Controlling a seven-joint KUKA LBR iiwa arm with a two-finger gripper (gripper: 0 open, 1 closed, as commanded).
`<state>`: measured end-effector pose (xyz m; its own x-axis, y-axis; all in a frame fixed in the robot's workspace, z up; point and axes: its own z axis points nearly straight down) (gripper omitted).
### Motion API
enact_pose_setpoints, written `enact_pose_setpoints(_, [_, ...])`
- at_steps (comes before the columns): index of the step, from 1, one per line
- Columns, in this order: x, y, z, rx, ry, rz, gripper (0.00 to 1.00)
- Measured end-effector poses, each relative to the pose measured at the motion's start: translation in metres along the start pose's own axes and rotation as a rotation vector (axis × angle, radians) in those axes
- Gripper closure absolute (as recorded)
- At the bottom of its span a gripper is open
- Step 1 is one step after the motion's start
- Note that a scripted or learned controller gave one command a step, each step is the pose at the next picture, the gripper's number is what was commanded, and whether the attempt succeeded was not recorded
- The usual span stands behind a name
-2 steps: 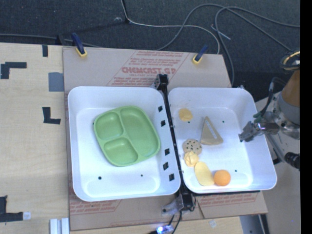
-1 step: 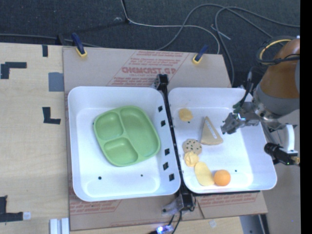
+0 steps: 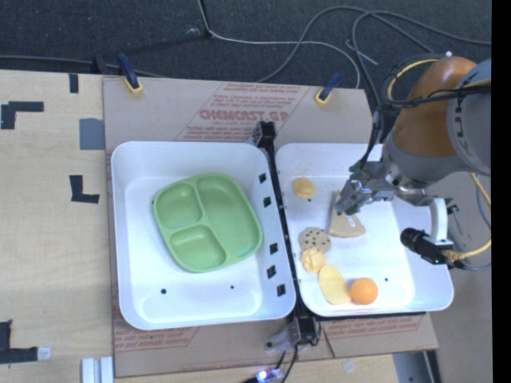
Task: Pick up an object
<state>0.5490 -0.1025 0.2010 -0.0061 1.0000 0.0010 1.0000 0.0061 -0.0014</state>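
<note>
one fixed camera above the bench, looking down at a slant, takes in the left bin [image 3: 128, 214], the right bin [image 3: 415, 290], and the arm [image 3: 435, 126] entering from the right.

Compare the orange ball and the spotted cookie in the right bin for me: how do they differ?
The orange ball is plain orange and round; the cookie is tan with dark spots and looks flat. The ball sits near the right bin's front edge, beside a yellow piece; the cookie lies nearer the divider, closer to the gripper. Both are small and lie free.
</note>
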Motion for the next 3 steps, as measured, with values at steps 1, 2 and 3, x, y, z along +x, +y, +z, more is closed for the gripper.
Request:
enact_pose_setpoints(1, [0.044,0.019,0.003,0.0,0.0,0.001,1.0])
enact_pose_setpoints(2, [0.097,0.022,-0.005,0.0,0.0,0.0,1.0])
enact_pose_setpoints(3, [0.157,0.034,-0.009,-0.001,0.001,-0.002,1.0])
